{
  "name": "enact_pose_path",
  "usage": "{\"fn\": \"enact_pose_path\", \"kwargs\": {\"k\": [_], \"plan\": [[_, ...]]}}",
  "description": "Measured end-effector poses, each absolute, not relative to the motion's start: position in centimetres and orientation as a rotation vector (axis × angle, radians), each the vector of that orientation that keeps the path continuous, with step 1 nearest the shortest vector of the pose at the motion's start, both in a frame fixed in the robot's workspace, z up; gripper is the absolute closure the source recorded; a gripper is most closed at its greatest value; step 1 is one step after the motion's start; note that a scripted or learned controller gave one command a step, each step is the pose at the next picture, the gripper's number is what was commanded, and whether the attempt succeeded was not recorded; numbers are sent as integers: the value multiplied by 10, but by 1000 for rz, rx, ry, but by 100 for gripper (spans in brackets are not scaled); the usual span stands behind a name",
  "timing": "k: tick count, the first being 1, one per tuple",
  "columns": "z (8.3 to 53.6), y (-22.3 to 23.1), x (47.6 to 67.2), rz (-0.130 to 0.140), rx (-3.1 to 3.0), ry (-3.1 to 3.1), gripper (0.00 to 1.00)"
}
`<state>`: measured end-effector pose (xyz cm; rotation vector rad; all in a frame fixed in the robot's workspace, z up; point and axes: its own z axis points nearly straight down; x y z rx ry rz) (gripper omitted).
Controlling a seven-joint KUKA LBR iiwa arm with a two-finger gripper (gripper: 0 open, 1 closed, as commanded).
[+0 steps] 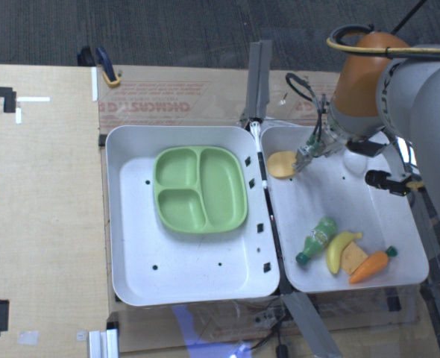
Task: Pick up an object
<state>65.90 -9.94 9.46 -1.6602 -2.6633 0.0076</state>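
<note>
We are listing the arm [399, 73] first, reaching in from the upper right of the frame. Next, the left bin [130, 222] is filling the centre, holding a green divided plate [200, 189]. The right bin [399, 230] is sitting beside it. At its lower right a green bottle [315, 239], a banana [336, 248], a cheese wedge [353, 257] and a carrot [371, 266] are lying close together. A round yellow piece [280, 164] is resting at its upper left, the gripper [305, 157] hovering just beside it; we cannot tell its opening.
</note>
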Motion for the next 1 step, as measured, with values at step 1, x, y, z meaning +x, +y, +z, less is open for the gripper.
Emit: {"fn": "enact_pose_path", "kwargs": {"k": [1], "plan": [[152,-115,577,7,-2009,-2409,100]]}}
